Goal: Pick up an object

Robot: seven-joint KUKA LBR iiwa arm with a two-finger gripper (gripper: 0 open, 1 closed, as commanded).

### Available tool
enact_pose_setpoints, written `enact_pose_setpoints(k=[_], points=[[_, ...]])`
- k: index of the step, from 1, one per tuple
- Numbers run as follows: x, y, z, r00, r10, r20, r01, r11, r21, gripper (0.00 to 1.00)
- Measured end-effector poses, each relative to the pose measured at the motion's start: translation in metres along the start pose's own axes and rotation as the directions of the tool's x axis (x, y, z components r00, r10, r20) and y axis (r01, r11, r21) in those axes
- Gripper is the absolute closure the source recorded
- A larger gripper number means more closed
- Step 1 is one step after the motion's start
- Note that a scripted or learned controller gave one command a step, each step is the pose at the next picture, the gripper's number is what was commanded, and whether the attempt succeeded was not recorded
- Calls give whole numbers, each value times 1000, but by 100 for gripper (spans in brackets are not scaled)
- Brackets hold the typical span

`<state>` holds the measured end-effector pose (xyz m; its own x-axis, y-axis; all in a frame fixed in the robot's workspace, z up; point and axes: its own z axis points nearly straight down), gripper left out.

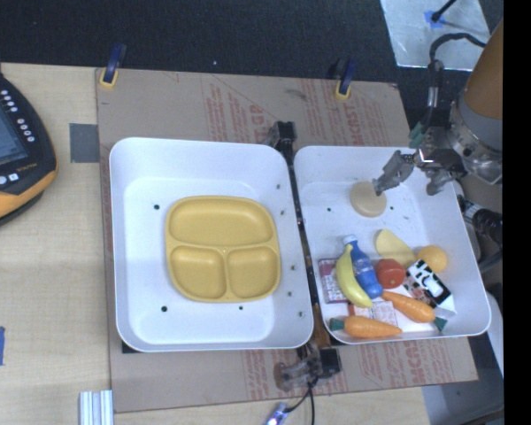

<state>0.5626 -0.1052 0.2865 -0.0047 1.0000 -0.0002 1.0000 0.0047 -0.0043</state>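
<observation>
Fingers spread over the right bin at upper right of frame, near our tan disc; we judge nothing grasped yet

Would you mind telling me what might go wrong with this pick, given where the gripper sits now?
1. The gripper sits high in the right bin, beside the flat tan disc. Such a low, round piece may slip away.
2. The banana, blue bottle, tomato and carrots are crowded together, so a grab there could catch two or jam.
3. The gripper is near the bin's wall and might hit it.
</observation>
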Motion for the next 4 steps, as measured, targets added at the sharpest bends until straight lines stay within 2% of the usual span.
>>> enact_pose_setpoints(k=[1, 2, 3, 4], points=[[22, -35, 95, 1000, 0, 1, 0, 1000, 1, 0], [12, -53, 192, 1000, -1, 0, 1, 1000, -7, 0], [10, -51, 180, 1000, -6, 2, 6, 1000, -8, 100], [76, -29, 94, 1000, 0, -1, 0, 1000, -2, 100]])
